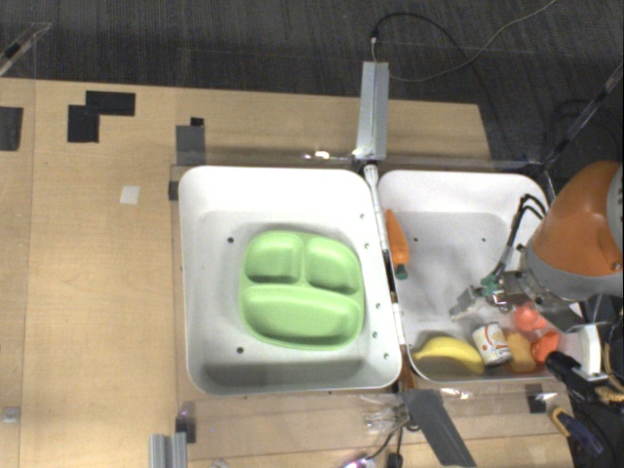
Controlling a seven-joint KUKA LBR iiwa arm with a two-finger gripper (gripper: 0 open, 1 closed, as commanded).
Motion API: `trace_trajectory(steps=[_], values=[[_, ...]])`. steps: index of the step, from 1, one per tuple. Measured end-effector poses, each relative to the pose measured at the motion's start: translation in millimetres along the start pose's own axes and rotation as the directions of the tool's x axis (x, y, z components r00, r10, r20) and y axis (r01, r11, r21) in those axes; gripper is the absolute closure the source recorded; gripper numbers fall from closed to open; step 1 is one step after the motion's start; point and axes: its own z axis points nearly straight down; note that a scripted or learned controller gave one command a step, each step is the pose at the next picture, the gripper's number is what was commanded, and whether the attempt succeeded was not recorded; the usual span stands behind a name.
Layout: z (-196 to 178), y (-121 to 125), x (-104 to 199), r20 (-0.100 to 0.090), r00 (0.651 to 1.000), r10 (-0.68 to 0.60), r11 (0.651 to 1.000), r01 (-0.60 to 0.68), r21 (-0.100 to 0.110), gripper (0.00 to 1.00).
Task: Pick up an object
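The grey metal gripper (475,298) hangs low in the right white plastic bin (439,213) — above a yellow banana (448,353) by its near edge — whether it holds anything, I cannot tell.

A pale wooden bench (88,291) stands on dark carpet (244,18), crossed by a cable (468,52).

Light fell evenly and brightly from overhead; the two white bins (283,188) near the gripper (478,295) were almost washed out, their rims glaring; soft shadows pooled along the inner walls and beneath the green tray (300,289) on the far side from the gripper; the arm (585,232) right above it looked slightly blurred; small items just beside it lacked crisp detail.
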Motion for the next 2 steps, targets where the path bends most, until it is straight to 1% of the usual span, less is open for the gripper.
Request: trace_trajectory(steps=[1, 2], values=[[26.3, 21.8, 24.0, 0.001, 0.956, 0.295, 0.955, -0.295, -0.008, 0.0], [26.2, -0.2, -36.3, 0.003, 0.976, 0.216, 0.976, -0.216, -0.011, 0.0]])
